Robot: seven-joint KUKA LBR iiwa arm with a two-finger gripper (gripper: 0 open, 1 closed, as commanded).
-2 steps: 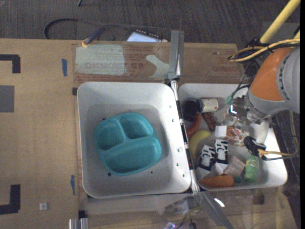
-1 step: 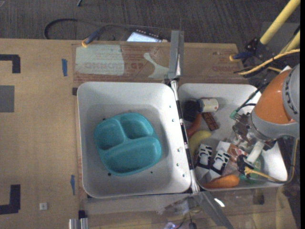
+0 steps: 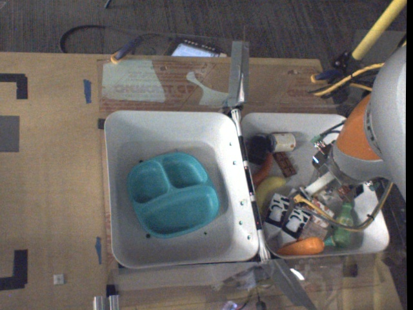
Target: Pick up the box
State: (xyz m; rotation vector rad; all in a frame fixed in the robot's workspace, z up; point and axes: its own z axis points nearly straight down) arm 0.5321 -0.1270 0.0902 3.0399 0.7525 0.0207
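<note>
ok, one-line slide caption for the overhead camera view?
Arm's gripper down among clutter in the right bin near a black-and-white box; teal divided plate in the left bin.

Dark carpet (image 3: 213, 11) beyond a tan wooden bench (image 3: 51, 192)

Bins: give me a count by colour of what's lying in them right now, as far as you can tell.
Teal: 1, divided plate
Orange: 2, carrots
Yellow: 1, lemon
Black-and-white: 2, boxes
Green: 1, bottle
Brown: 1, bar
Total: 8
</note>
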